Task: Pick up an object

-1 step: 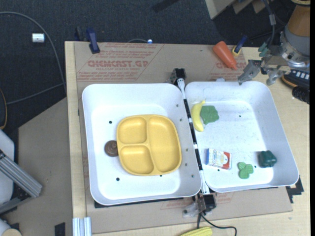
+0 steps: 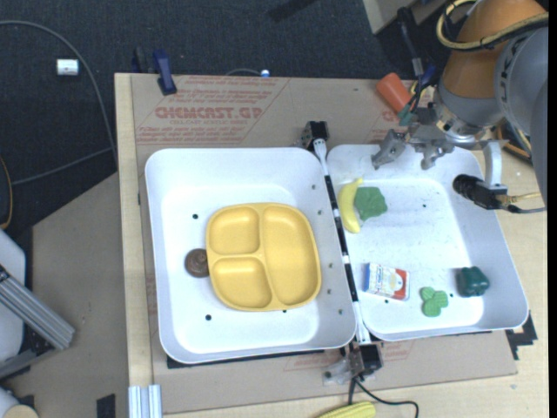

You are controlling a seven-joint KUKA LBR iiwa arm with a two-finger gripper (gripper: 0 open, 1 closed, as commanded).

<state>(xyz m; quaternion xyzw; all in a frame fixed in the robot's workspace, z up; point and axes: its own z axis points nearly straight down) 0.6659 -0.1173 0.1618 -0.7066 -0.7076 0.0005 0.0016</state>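
Arm (image 2: 500,55) reaches in from right — claw (image 2: 409,152) spread, gripping nothing, over right bin's (image 2: 487,259) far edge.

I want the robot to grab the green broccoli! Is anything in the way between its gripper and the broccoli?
Nothing visible blocks it. The gripper hangs over the far edge of the right bin, and the green broccoli lies just below it in the view. A yellow banana touches the broccoli's left side, not the gripper's side.

The arm (image 2: 522,68) is grey metal with a rounded orange band (image 2: 487,46) above the wrist, yellow and black cables looped over it, and a silver two-finger gripper (image 2: 411,151).
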